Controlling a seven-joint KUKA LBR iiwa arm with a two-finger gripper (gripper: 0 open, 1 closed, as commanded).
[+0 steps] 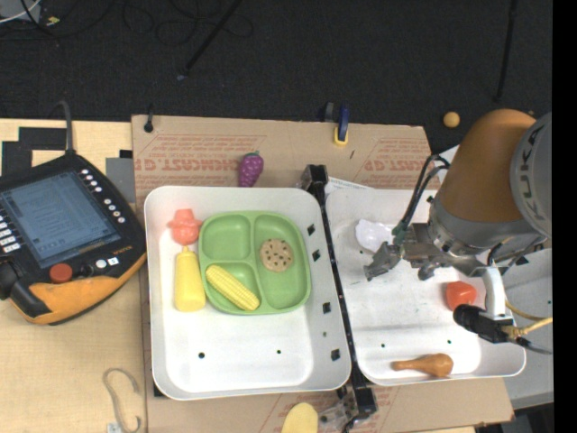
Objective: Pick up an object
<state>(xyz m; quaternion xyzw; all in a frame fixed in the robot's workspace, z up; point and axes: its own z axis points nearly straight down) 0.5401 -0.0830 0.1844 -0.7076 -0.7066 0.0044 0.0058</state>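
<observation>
Looking for something to pick up

My gripper (401, 262) hangs over the right bin (397, 332); I cannot tell its state. The red toy (460, 293) lies just right of it, easy to reach.

Two shallow white bins stand side by side: the left bin (180, 350) and the right bin (406, 332). The left one holds one green divided plate (297, 287) with three compartments, one cookie (276, 255), one corn cob (232, 287), one yellow bottle (187, 280) and one pink toy (184, 226). The right one holds one red object (460, 293), one tan drumstick-shaped piece (422, 364) and one white crumpled item (370, 234). Outside the bins there is one purple grape bunch (251, 168), one yellow object (300, 418) at the lower edge, one small orange ball (451, 119), one blue-and-yellow clamp (342, 124), and one control tablet (59, 224).
</observation>
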